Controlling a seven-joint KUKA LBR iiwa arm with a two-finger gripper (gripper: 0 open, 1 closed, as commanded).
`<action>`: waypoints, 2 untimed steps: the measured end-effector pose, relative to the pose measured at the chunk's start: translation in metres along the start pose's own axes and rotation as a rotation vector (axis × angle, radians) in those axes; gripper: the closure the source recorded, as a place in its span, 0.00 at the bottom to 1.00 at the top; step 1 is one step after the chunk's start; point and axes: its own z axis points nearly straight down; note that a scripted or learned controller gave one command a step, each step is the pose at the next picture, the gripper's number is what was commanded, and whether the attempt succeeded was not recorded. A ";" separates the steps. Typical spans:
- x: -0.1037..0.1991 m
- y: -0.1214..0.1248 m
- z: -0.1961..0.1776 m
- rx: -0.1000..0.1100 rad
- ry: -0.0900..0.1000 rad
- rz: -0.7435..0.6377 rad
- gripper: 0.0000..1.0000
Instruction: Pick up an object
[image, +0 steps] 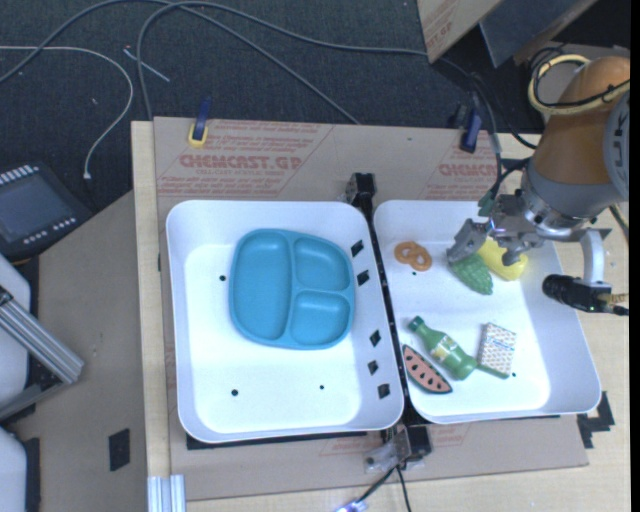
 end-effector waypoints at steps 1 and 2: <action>0.000 0.003 -0.008 -0.014 -0.002 -0.003 0.00; -0.006 -0.003 0.051 -0.007 -0.001 -0.001 0.00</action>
